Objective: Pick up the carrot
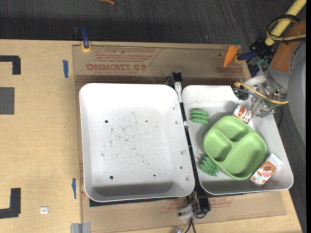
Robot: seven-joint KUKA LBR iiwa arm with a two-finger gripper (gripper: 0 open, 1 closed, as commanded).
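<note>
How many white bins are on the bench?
2. The left bin sits beside the right bin, which holds a green plate. More small things may be hidden under that plate.

floor (pixel 160 13): dark carpet | bench (pixel 39 144): tan wood, black tape marks

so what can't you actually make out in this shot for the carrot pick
- Gripper: camera view, fingers lost in cables and blur, so open or shut is unclear.
- Carrot: on the cardboard beyond the right bin, too small to show its far end.
- Green leafy piece: partly tucked under the green divided plate.
- Arm: cut off by the right edge.
</note>
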